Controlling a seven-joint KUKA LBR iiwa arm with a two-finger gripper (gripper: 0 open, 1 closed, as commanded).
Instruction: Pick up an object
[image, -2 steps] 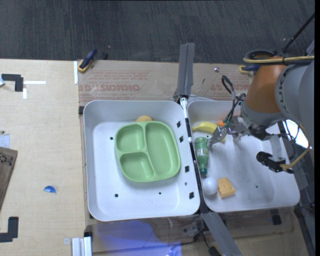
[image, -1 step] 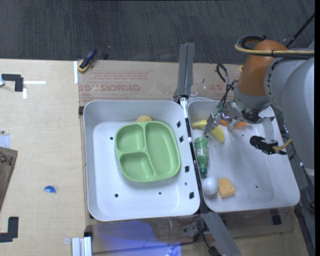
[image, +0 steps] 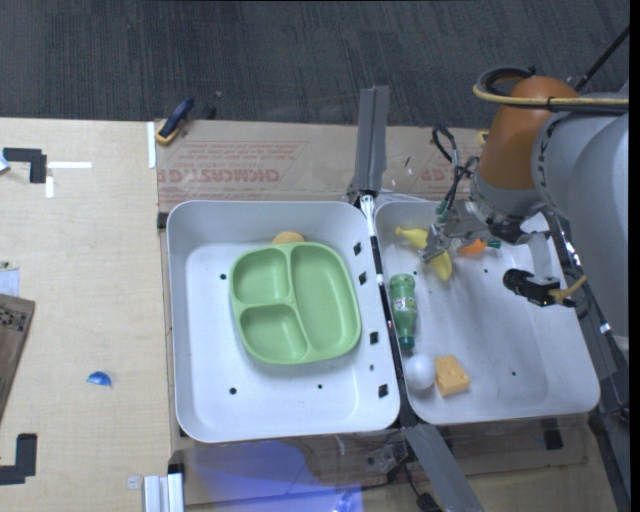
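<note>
End effector (image: 440, 240) low in the far-left corner of the right bin (image: 540, 400), fingers small and cluttered by cables, can't tell if they are apart or together. Yellow banana-like object (image: 425, 248) sits directly under/against it; whether it is gripped is unclear. Small orange piece (image: 475, 246) just right of the end effector, half hidden by the wrist. Tight spot: bin's far wall right behind, divider between the bins just to the left. Open bin floor toward the camera and to the right.

Green bottle (image: 402, 308) lies along the divider, nearer the camera than the end effector. White ball (image: 419, 372) and orange block (image: 452, 376) beyond that, near the front wall, close together. Left bin (image: 200, 400) well to the left holds a green divided tray (image: 295, 302), with a yellow thing (image: 288, 238) mostly hidden behind its far rim. Arm body blocks the right bin's far-right corner. Tabletop (image: 80, 290) left of the bins, small blue item (image: 98, 378) on it.
</note>
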